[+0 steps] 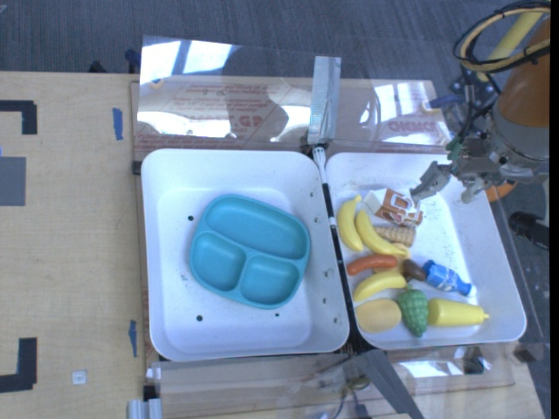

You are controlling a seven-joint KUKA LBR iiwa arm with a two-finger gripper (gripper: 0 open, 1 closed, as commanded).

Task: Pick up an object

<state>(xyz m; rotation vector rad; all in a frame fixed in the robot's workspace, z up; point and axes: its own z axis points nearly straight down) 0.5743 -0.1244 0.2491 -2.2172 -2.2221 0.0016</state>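
The gripper (451, 184) hangs over the upper right part of the right bin (505, 269), its two fingers spread apart with nothing between them. The nearest thing to pick is the small snack packet (396, 205), white with orange print, which lies just to the left of the fingers and a little below them in the view, close to the bin's upper middle. Its long axis runs roughly left to right, slightly tilted, so the released jaws would probably need to shift leftward to straddle it.

Taking that packet as the landmark: two bananas (360, 226) lie just to its left and below, a wafer-like piece (397, 232) touches its lower edge, and the remaining toy foods (a carrot-like orange piece (373, 264), a green bunch (414, 310), a small blue bottle (445, 278)) cluster further below it.

The bin floor is smooth white plastic, and there is open floor to the packet's right, which looks like enough room for a descent. The left bin (166, 251) bears a blue divided tray (249, 250), well apart from the packet.
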